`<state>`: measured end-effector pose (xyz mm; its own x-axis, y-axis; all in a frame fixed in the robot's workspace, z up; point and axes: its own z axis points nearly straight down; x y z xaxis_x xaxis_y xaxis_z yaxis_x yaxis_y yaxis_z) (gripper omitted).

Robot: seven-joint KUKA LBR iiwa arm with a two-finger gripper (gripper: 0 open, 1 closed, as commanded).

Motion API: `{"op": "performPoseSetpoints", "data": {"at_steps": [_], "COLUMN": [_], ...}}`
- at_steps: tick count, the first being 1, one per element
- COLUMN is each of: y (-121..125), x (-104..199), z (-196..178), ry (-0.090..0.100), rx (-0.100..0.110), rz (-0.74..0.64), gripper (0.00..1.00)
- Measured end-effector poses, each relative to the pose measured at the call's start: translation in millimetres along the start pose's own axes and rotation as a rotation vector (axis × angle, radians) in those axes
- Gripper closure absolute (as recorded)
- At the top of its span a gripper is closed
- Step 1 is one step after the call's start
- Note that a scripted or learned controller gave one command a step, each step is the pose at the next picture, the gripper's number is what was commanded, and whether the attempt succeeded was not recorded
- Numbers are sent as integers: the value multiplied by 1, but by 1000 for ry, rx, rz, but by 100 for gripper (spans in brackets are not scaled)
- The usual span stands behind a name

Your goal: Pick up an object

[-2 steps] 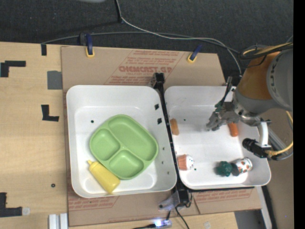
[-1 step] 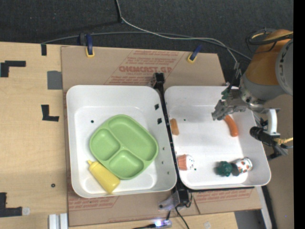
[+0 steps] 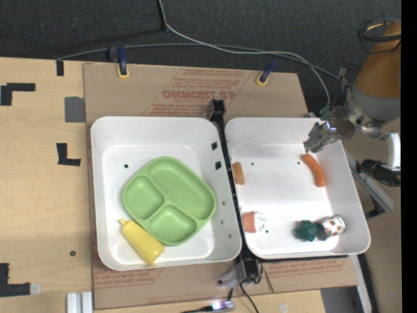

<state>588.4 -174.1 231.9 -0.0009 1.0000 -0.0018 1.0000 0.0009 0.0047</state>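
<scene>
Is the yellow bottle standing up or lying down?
Lying down. The yellow bottle rests on its side in the left bin, beside the green plate.

Red printing is being shown on the cardboard sheet [image 3: 195, 93] lying under the two bins; the largest line appears to be reading "CHEMCAST GP", though it is blurred. The smaller red lines around it cannot be read.

A wooden bench [image 3: 39, 194] carries a cardboard sheet [image 3: 195, 90] — two white bins [image 3: 104, 135] side by side on it.
</scene>
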Motion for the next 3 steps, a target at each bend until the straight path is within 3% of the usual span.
{"op": "performPoseSetpoints", "data": {"at_steps": [1,3], "y": [1,-22], "x": [0,108], "z": [-20,4], "ry": [1,4], "rx": [3,8], "rz": [0,-5], "gripper": [100,100]}}
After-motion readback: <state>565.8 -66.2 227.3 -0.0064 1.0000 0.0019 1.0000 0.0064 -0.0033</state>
